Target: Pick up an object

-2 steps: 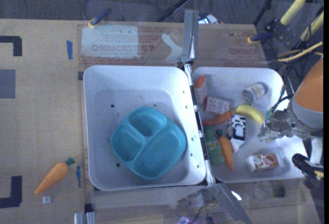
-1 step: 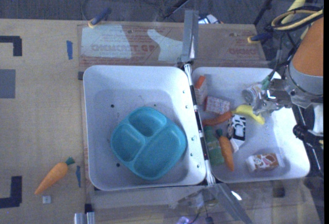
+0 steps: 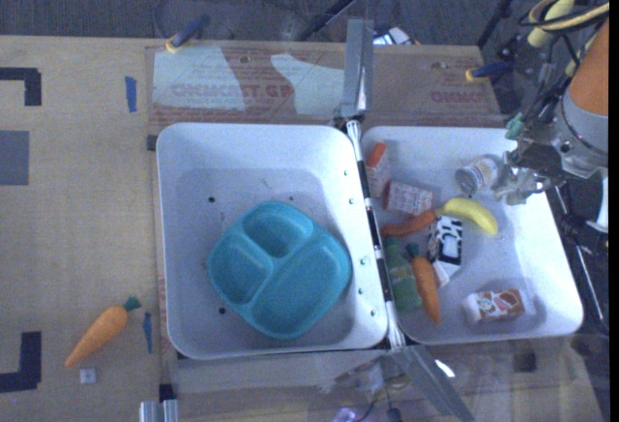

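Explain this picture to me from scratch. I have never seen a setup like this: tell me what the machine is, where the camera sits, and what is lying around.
One camera looks down at a slant on a wooden bench with two shallow white bins. The left bin holds a blue divided plate. The right bin holds toy groceries: a banana, a carrot, a small can, a juice carton and a few small packets. Another toy carrot lies on the bench outside the bins. The machine at the right edge is a robot arm; its gripper hangs over the right bin near the can. Nothing is visibly held between its fingers.
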Robot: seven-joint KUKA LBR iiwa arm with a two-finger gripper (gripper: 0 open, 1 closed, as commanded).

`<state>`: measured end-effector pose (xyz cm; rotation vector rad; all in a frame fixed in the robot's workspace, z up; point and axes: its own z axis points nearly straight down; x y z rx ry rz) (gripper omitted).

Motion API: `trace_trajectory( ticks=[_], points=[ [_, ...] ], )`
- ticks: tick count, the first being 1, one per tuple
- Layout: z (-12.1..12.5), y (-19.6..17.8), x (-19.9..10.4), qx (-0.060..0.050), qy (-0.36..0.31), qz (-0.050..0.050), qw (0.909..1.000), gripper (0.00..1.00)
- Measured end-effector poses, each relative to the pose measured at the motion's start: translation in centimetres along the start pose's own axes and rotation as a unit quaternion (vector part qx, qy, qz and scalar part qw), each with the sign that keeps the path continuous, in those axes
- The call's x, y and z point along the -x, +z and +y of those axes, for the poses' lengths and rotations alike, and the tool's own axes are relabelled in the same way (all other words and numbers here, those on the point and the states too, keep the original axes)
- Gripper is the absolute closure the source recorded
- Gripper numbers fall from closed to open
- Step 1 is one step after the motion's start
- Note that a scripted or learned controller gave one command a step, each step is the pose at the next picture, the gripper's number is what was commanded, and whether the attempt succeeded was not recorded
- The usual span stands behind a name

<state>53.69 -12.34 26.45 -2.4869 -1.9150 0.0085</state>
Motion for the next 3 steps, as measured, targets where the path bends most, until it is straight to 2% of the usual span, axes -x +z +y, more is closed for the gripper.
trace_trajectory(
  ticks=[1, 2, 3],
  points=[
    [-2.6, 5.0, 9.3, -0.002, 0.045, 0.001, 0.9990, 1.00],
    [0.1, 5.4, 8.7, -0.001, 0.205, 0.000, 0.9787, 1.00],
    [-3.0, 3.5, 8.4, -0.003, 0.380, 0.000, 0.9251, 1.00]
  ],
)
